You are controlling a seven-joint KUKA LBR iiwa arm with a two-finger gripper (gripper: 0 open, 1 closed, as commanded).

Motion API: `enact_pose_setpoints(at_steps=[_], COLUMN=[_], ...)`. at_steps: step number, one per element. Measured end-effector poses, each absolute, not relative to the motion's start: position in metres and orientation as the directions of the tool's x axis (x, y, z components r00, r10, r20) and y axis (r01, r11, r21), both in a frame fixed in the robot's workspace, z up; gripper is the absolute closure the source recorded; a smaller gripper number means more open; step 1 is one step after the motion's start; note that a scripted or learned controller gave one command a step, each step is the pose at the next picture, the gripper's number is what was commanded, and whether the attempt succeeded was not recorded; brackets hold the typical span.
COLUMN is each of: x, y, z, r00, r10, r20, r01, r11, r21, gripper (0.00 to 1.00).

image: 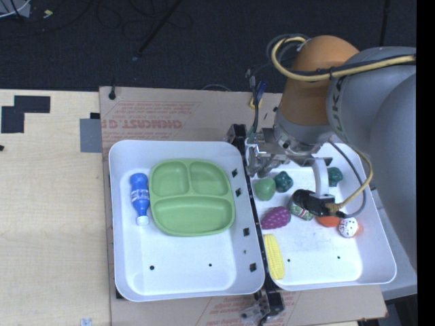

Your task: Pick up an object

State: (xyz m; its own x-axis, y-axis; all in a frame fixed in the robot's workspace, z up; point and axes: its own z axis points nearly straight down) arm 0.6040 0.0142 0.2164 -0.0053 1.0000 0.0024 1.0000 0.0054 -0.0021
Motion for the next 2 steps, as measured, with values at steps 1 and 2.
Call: enact_pose_setpoints(at_steps=[1, 2], x=[0.62, 0.631], y=[0.041, 0.035], z=[0.234, 0.231], r00=[-0.002, -0.002], r10=[1.0, 1.0], r20=[0.001, -0.002], r01=[1.0, 1.0], r11=[0.002, 0.002], r21=[-0.001, -0.002], gripper=[1.0, 1.0])
